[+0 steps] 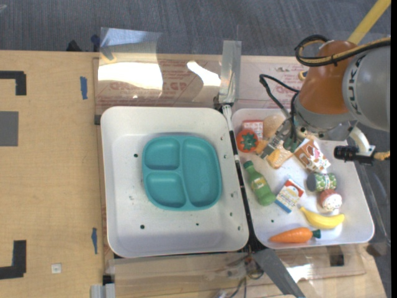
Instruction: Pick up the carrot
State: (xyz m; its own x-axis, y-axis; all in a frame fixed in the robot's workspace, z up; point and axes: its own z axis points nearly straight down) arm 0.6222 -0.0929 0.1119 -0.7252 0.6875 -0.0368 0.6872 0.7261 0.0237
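- Two shallow white bins sit side by side on the bench: the left bin holds a teal divided plate near its centre, and the right bin holds a scatter of toy food.
- The carrot lies on its side at about 6 o'clock in the right bin, along the near wall, its orange body pointing left and its green stub to the right.
- Just beside it, at roughly 1 o'clock from the carrot, lies a yellow banana, its tip close to the carrot's green end.
- A green bottle lies tilted at about 9 o'clock in the same bin, with a small white carton to its right.
- The arm reaches in from the right and hangs over the bin's 12 o'clock area.
- The gripper is low among the items there, well apart from the carrot; whether it is spread or closed cannot be told, as clutter and the wrist obscure it.
- A red tomato-like toy sits just left of the gripper.
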